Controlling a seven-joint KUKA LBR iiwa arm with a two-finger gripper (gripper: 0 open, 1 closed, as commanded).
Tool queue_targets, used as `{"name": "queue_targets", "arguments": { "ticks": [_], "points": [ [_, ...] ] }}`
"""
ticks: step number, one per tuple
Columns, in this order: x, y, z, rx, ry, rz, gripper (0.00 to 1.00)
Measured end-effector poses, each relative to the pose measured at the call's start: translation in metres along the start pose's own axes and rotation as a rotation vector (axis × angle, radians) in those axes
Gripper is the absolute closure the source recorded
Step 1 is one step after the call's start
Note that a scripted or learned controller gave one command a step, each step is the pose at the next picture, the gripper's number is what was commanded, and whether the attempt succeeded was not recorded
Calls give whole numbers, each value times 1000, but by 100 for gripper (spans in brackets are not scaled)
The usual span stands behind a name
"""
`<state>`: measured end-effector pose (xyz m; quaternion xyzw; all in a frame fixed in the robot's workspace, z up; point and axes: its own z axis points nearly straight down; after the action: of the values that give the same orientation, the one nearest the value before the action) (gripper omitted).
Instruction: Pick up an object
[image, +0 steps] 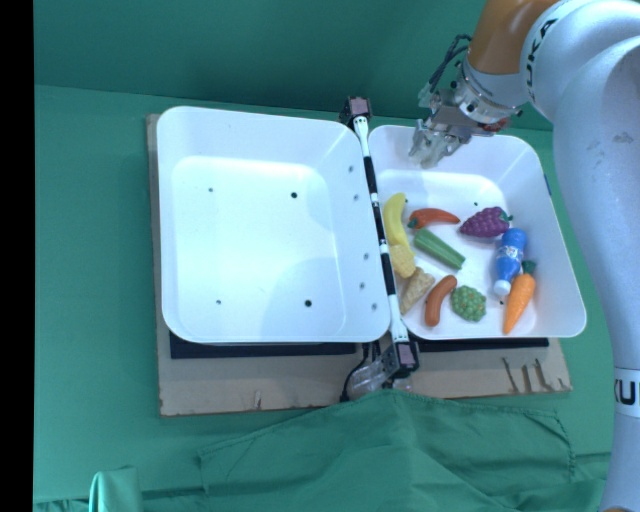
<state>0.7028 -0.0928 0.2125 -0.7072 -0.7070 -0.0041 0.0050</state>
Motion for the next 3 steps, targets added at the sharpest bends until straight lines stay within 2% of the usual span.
{"name": "queue_targets", "arguments": {
  "ticks": [1,2,3],
  "points": [
    [-47,-24,16,-3,-14,7,100],
    [-48,-4,28,6,-12,0,100],
    [-21,-1,-60,-16,-15,-1,100]
  ]
}}
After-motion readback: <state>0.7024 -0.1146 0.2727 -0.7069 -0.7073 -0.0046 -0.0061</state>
